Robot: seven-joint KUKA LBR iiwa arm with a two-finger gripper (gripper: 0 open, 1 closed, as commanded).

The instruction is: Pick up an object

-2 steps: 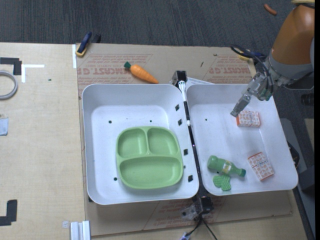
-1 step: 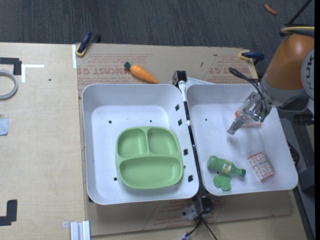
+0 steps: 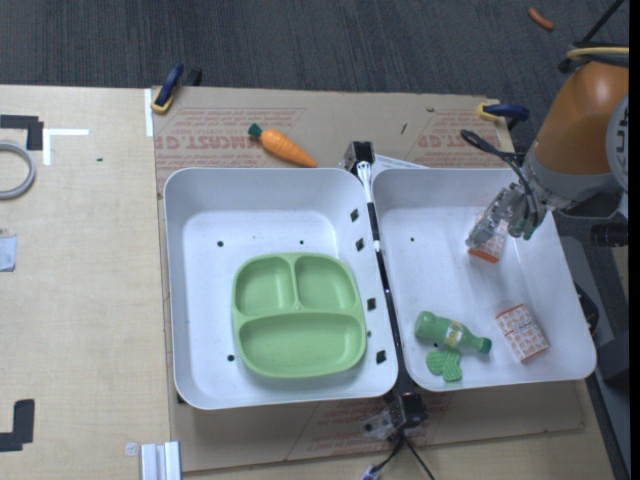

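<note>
Camera view: bottle (image 3: 452,333) near packet (image 3: 522,331) (carrot (image 3: 283,145) outside).

The two bins (image 3: 190,298) looked like smooth white plastic with a faint sheen, the divided green plate (image 3: 298,314) matt plastic, and the sheet beneath them (image 3: 330,118) plain brown cardboard.

Red print on cardboard sheet (image 3: 300,118), upside down, unreadable.

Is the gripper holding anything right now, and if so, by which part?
Yes. The gripper is closed on a small clear object with an orange base, gripping its upper part; the orange end hangs below, above the right bin.
</note>
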